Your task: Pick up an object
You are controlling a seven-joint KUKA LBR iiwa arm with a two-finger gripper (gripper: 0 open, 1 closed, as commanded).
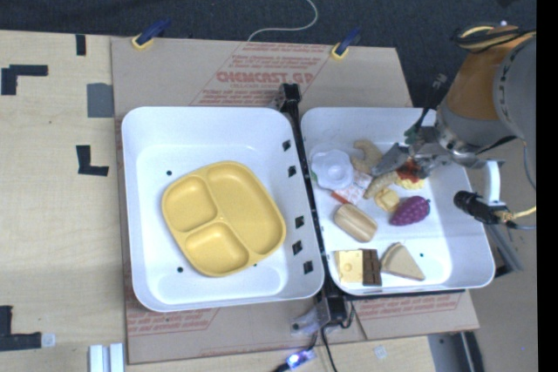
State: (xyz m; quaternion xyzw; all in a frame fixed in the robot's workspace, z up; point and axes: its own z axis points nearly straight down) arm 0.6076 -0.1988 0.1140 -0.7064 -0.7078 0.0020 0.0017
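Note:
The right bin (453, 270) holds several toy foods: a purple grape bunch (410, 209), a tan bread roll (354, 222), a yellow and brown block (357, 267), a tan wedge (403, 261), a clear cup (331, 167), a beige piece (369, 156) and a red and yellow piece (410, 179). My gripper (394, 163) reaches in from the right and sits low over the beige and red pieces, just above the grapes. I see nothing clearly between its fingers.
The left bin (148, 135) holds a yellow divided plate (222, 217). A black divider (296, 179) runs between the bins. Both bins rest on cardboard (261, 74) with a white cable (279, 4) behind. The arm's grey body (497, 100) hangs over the right bin's far right edge.

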